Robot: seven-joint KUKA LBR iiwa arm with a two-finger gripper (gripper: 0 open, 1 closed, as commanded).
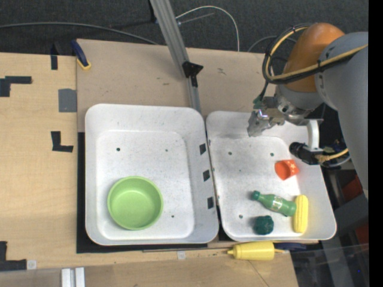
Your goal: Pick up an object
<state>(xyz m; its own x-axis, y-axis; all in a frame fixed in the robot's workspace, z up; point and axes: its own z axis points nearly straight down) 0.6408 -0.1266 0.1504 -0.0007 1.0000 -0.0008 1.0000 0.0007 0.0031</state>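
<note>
Camera view, bench from above at a slant. Two white bins side by side on wooden bench (36, 160). Left bin (146, 121): one green bowl (135, 202), upright, in near-left corner area, apart from the walls. Right bin (239, 160): four items, all toward near-right part. Orange piece (286, 169) near right wall, well apart from the others. Green bottle (274, 203) lying on its side, neck pointing left, base just beside yellow corn (300, 213). Corn lying lengthwise along right wall, possibly touching bottle; cannot tell for certain. Dark green lump (263, 224) near front wall, just below bottle, apart from it. Yellow bottle (254, 251) lying outside bins, on bench edge just in front of right bin. Arm (335, 64) grey with orange band, entering from right. Gripper (259, 123) over far edge of right bin, pointing down, well apart from all four items; nothing seen between fingers; open or closed: cannot tell. Grey pole (173, 37) slanting across far bench, foot at gap between bins. Blue-yellow clamp (82, 55) at far-left bench corner.
</note>
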